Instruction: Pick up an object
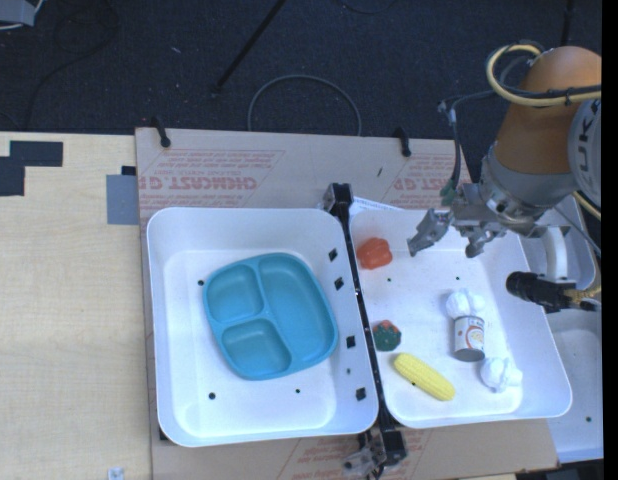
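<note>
Two white bins (174,268); one blue tray (271,314), one corn cob (423,376), one bottle (468,336).

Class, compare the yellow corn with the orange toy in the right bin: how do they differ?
The yellow corn is long and lies slanted near the bin's front; the orange toy is squat and sits farther back, nearer the gripper. Both lie loose in the right bin.

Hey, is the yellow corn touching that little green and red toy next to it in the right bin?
Apart. In the camera view, a strip of white bin floor shows between the yellow corn and the green and red toy up-left of it.
</note>
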